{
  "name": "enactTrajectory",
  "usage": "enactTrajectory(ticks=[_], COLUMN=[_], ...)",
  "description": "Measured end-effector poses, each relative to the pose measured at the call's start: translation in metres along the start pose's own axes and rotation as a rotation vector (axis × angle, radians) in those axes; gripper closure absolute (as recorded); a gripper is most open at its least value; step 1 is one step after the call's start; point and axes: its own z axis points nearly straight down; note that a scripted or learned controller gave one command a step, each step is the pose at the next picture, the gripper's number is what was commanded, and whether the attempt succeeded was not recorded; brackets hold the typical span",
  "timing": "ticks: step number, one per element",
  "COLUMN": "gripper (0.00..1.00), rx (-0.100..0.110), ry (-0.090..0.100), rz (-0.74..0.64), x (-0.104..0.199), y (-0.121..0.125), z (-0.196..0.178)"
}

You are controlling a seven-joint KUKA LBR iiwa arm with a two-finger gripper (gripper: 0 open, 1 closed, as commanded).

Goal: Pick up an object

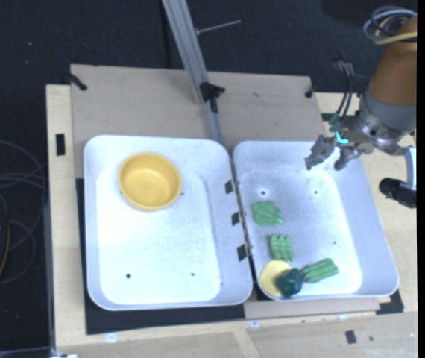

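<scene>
Gripper point(329, 159) with fingers apart and nothing between them, over right bin point(361, 222) far corner, green toys point(268, 213) and small yellow dish point(273, 275) near front, yellow bowl point(150, 181) in left bin point(160, 274).

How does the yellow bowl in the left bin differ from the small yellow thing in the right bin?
The yellow bowl is larger than the small yellow object. The bowl stands alone in the left bin; the small object lies in the near corner of the right bin, partly covered by a dark green item. Both are yellow and round.
</scene>
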Motion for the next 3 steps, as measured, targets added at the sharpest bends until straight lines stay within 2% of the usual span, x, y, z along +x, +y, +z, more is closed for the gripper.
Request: enactTrajectory(ticks=[1,2,3], gripper=[0.0,0.0,0.0], rx=[0.0,0.006,0.004], ry=[0.0,-0.001,-0.001], rz=[0.0,0.001,0.001], x=[0.0,0.002,0.008], y=[0.0,-0.003,-0.006], z=[0.0,0.062,0.107])
